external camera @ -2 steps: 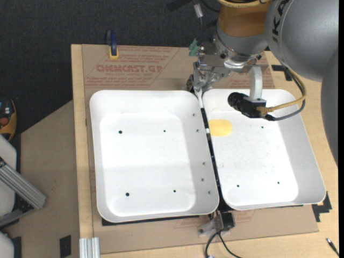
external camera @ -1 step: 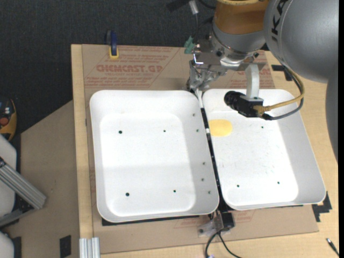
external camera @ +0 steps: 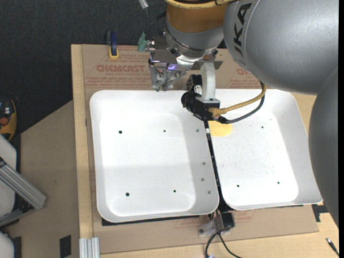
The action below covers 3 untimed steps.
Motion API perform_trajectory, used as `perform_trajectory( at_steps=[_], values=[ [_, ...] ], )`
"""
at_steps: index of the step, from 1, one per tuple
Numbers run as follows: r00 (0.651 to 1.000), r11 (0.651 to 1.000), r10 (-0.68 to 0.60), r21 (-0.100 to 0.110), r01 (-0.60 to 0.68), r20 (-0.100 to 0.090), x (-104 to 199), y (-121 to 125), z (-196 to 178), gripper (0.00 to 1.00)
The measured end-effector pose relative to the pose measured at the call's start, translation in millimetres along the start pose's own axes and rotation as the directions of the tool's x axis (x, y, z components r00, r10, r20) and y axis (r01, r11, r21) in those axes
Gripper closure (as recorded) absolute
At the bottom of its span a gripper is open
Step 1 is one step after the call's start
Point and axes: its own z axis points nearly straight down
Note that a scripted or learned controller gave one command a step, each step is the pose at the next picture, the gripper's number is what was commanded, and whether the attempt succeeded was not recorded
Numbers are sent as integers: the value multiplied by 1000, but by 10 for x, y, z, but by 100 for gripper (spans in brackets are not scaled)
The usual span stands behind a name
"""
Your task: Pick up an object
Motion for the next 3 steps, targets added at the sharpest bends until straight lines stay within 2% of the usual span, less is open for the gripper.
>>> perform_trajectory(
  at_steps=[1, 2, 3],
  values=[
    [1000, 1000, 6, 11, -6, 4, 365, 162, 623, 100],
    [1000, 1000, 21, -4, -21, 6, -842, 140, -172, 100],
    [1000, 1000, 7, 14, -7, 4, -541, -28, 492, 100]
  ],
)
